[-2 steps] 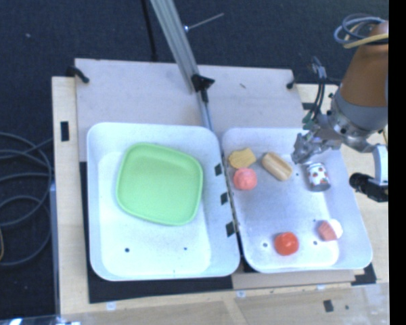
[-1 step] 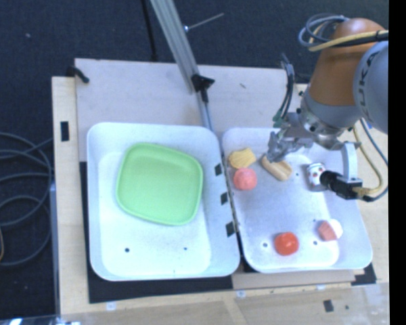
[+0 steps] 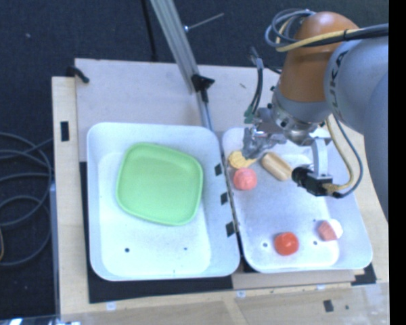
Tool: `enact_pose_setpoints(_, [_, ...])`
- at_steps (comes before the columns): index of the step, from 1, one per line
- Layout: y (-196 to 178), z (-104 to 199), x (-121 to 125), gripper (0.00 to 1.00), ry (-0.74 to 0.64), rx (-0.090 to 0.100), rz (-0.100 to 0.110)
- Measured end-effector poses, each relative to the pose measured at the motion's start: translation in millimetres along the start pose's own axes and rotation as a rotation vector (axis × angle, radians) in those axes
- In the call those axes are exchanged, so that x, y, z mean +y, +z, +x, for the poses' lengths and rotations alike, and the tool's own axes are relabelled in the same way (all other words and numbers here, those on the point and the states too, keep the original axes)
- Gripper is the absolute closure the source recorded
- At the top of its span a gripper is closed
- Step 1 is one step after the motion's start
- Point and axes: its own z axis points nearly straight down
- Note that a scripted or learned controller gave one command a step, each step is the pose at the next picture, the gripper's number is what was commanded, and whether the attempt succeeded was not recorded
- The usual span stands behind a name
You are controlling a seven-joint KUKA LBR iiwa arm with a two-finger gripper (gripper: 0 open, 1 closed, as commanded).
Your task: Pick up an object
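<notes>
The gripper (image 3: 252, 149) is hanging over the right bin's (image 3: 352, 246) far left corner, just above the yellow piece (image 3: 239, 160) lying there beside the pink ball (image 3: 244, 179) and tan roll (image 3: 276, 166), seemingly lining up a grasp, though whether it is open cannot be told.

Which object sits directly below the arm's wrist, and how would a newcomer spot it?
Start at the right bin, then its upper left corner under the gripper. There lies the yellow piece, flatter than the pink ball just below it and brighter than the tan cylinder alongside.
</notes>
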Motion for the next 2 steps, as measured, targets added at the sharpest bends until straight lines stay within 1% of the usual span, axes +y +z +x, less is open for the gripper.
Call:
enact_pose_setpoints(1, [7.2,56.0,20.5,1.00,0.000,0.000,0.001])
enact_pose_setpoints(2, [15.9,105.4,33.6,1.00,0.001,-0.001,0.001])
